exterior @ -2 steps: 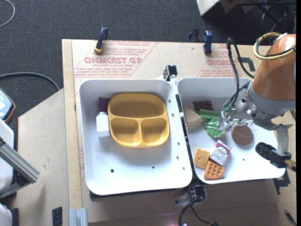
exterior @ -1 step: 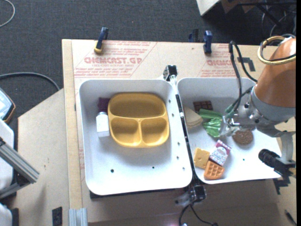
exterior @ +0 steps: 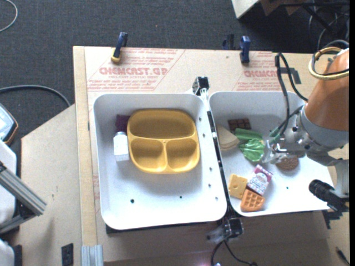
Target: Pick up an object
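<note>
My jaws (exterior: 275, 148) hang low in the right bin (exterior: 310, 204), between the green leafy toy (exterior: 252, 147) and the round brown cookie (exterior: 288, 162), apparently lined up to pinch the leaf, though I cannot tell whether they are apart.

Arm (exterior: 327, 104) reaches over right bin (exterior: 310, 204) beside green toy (exterior: 252, 147).

Divided tray (exterior: 163, 141) in left bin (exterior: 105, 165); waffle (exterior: 252, 200) in right bin (exterior: 294, 203).
</note>
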You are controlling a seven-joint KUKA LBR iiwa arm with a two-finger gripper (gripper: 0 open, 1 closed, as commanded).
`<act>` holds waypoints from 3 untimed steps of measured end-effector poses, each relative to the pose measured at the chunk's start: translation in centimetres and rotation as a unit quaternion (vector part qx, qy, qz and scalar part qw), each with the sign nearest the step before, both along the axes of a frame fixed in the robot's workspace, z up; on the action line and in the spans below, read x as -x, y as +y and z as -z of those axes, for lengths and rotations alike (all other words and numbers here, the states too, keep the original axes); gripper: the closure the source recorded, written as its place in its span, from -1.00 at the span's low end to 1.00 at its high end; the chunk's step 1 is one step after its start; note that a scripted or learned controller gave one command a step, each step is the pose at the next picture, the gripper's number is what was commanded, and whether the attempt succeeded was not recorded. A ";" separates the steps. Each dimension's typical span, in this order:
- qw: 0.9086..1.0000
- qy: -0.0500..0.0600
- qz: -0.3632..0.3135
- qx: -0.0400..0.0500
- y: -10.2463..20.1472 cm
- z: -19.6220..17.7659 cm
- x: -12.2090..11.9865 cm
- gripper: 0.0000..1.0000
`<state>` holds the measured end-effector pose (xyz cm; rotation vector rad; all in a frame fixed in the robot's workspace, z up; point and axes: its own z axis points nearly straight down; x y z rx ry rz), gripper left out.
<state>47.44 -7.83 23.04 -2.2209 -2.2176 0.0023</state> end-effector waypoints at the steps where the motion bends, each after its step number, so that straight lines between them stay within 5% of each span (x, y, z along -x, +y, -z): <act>1: 1.000 0.000 0.000 0.000 -0.3 1.4 -1.3 1.00; 3: 1.000 -0.003 -0.001 0.001 -0.2 -0.2 -1.3 1.00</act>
